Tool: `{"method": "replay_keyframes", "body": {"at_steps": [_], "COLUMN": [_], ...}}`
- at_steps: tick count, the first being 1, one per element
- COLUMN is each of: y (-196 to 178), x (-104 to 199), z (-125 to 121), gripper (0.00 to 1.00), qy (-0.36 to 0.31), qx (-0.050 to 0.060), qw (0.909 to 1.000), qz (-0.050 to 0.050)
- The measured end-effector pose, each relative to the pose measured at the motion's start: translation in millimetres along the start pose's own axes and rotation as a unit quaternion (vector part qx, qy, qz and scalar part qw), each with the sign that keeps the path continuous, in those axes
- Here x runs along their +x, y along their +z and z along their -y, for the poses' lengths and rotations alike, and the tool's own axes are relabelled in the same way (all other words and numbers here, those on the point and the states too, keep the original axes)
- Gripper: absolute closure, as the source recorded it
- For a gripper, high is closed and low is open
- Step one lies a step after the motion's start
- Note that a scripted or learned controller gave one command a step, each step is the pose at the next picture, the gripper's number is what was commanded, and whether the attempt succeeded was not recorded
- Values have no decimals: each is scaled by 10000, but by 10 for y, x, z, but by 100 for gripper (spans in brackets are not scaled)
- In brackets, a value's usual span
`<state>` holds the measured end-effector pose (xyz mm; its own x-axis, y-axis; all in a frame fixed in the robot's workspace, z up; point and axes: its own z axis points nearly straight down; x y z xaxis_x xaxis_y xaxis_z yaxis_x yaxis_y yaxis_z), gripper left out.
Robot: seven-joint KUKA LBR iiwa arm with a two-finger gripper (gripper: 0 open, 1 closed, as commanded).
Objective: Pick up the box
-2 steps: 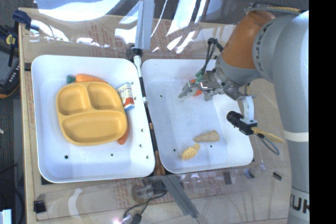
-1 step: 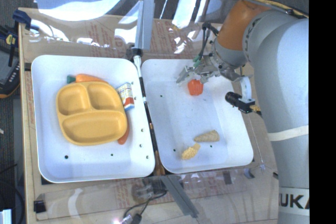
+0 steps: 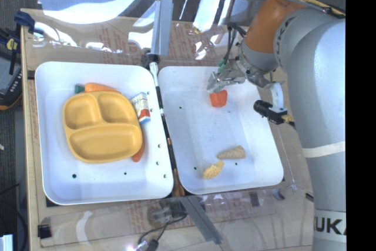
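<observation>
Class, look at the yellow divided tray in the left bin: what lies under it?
Peeking from under the yellow tray are an orange carrot-like piece at its top edge and something red-orange at its lower right. The rest is covered.

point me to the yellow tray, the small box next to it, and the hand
yellow tray point(image 3: 103, 126), camera view, on the divider between its compartments
small box point(image 3: 141, 107), camera view, middle of its top face
hand point(image 3: 220, 84), camera view, midway between the fingertips, above the orange piece
</observation>
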<state>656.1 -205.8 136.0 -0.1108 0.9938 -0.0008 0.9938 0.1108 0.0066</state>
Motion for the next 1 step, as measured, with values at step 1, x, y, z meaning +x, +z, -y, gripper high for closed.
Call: {"method": "replay_keyframes", "body": {"at_steps": [1], "y": [1], "x": [3], "z": [-1], "gripper": [0], "qy": [-3], "qx": [1], "qw": [10000], "qz": [-2]}}
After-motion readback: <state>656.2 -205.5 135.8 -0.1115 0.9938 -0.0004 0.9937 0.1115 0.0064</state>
